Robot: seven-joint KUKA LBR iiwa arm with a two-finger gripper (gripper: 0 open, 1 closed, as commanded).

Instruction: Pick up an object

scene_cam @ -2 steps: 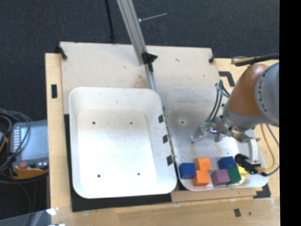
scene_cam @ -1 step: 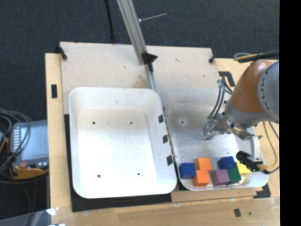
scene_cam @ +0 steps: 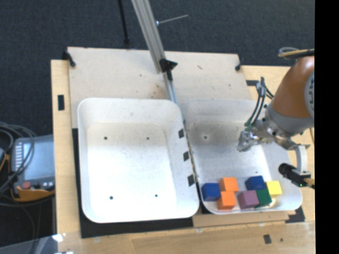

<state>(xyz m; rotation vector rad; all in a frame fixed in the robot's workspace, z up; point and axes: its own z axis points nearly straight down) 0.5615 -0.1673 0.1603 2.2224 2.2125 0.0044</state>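
Pincer: the pincer point(scene_cam: 245, 141) hangs over the right bin, near the bin's middle and toward its right side; it reads as a small silvery blur, and whether it is open or closed cannot be told, nor is anything seen held in it.
Arm: the grey arm point(scene_cam: 290, 112) with its orange band comes in from the right edge of the view, over the right bin's right rim.
Right bin: the right bin point(scene_cam: 212, 120) sits on the right half of the tabletop; its blocks are all gathered along its near edge, apart from the pincer.
Blocks: a blue block point(scene_cam: 211, 191) at the left of the cluster, two orange blocks point(scene_cam: 228, 192) just beside it, a purple block point(scene_cam: 247, 199), a green block point(scene_cam: 264, 197), a second blue block point(scene_cam: 256, 183) and a yellow block point(scene_cam: 274, 188) toward the near right corner; they sit packed close, several touching.
Left bin: the left bin point(scene_cam: 132, 157) lies just beside the right one, their rims meeting at the middle.
Tabletop: the tabletop point(scene_cam: 61, 142) is pale wood; a slanted metal rail point(scene_cam: 151, 33) rises from its far edge, between the bins.
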